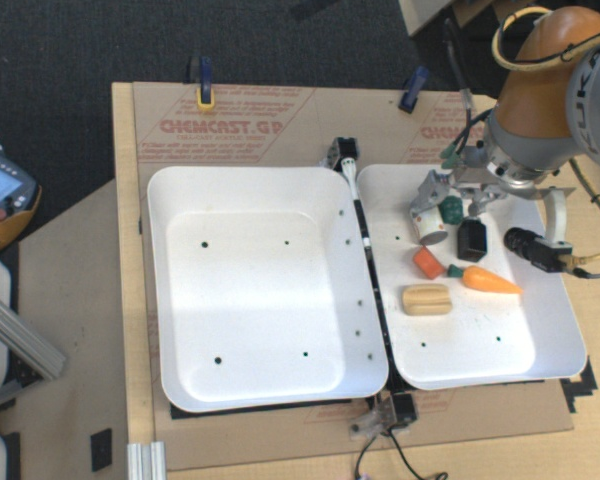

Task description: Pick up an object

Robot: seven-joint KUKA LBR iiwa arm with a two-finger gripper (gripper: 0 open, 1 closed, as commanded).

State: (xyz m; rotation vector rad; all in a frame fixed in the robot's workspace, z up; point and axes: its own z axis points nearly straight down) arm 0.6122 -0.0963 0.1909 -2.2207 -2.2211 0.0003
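My gripper (450, 204) hangs over the back of the right bin (540, 358) with its two grey fingers spread apart, open. A small teal object (450, 209) lies in the gap between them; I cannot tell whether either finger touches it. Just in front of the fingers are a grey-white cylinder (432, 231) and a black block (471, 240). Nearer the bin's middle lie a small red-orange piece (427, 263), an orange carrot (491, 282) and a tan loaf-shaped block (426, 300).
The left bin (180, 358) adjoins the right one along a black divider (368, 268). The arm's black fitting (533, 247) and cables overhang the right bin's far right side. Clamps (205, 80) hold the cardboard base at the back.
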